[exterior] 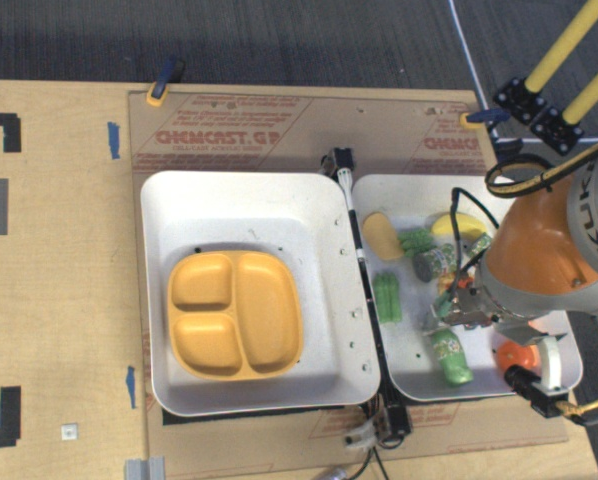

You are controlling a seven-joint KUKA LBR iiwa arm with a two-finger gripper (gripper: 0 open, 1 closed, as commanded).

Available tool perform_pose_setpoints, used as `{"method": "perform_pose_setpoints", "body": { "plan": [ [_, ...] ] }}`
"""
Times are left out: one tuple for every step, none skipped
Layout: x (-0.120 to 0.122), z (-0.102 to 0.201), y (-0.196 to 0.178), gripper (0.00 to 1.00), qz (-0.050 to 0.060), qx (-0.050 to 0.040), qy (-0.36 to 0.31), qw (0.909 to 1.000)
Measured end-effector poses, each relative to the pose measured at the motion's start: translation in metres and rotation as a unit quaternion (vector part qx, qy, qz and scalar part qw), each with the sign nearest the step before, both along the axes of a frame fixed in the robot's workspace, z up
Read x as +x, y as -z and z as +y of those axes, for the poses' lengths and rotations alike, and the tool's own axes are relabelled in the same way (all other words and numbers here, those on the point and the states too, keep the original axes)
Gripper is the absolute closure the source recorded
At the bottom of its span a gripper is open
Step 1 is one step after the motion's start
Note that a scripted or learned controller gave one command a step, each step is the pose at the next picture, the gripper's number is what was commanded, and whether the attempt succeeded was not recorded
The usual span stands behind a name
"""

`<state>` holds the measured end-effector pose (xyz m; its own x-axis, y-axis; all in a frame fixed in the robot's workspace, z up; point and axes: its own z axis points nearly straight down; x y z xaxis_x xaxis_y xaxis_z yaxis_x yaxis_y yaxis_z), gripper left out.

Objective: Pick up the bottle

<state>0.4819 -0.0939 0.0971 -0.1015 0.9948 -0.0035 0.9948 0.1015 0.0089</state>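
Bottle (448,355) lies in the right bin (411,380), near its front wall, below the gripper (457,309). We cannot tell whether the gripper is parted or closed. Left of the bottle, across the divider, we see a yellow tray (235,313).

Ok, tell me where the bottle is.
The green bottle lies in the right bin, near its front edge, just below the hand and right of a green block.

Grey arm (589,203), broad orange band (539,253) above wrist, black cable looped over it, dark claw (461,308)
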Motion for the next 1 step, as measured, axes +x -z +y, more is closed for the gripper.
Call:
{"method": "perform_pose_setpoints", "body": {
  "plan": [
    [-0.0023, 0.0585, -0.0874, 1.0, 0.004, 0.0013, -0.023, 0.9997]
  ]
}}
